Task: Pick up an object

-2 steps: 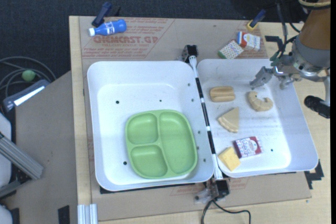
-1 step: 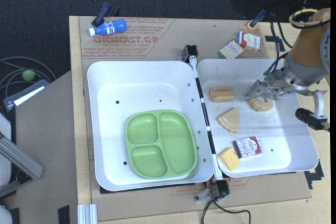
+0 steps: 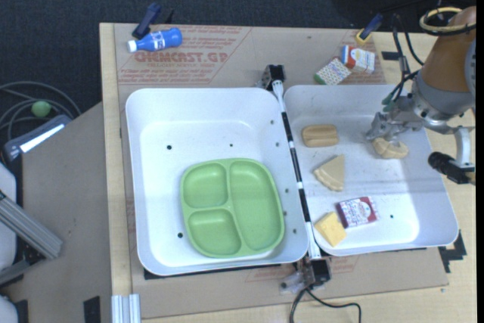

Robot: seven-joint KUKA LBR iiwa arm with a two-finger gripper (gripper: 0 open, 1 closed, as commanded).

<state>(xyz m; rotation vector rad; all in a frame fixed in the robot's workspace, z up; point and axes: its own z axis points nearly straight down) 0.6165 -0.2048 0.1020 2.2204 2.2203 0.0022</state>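
Observation:
My gripper (image 3: 387, 131) is low in the right bin (image 3: 423, 227), near its far right side, just above and touching a small tan food piece (image 3: 392, 150). Whether that piece is held is hidden by the gripper body. Further left in the same bin lie a tan bread block (image 3: 320, 135) and a pale sandwich wedge (image 3: 330, 172). A red packet (image 3: 356, 212) and a yellow cheese block (image 3: 330, 228) lie close to the front rim.
The left bin (image 3: 151, 132) holds a green divided plate (image 3: 231, 206). A blue bottle (image 3: 155, 40) lies on the bench at the back left. Small cartons (image 3: 345, 66) sit behind the right bin. The arm (image 3: 446, 72) comes in from the right.

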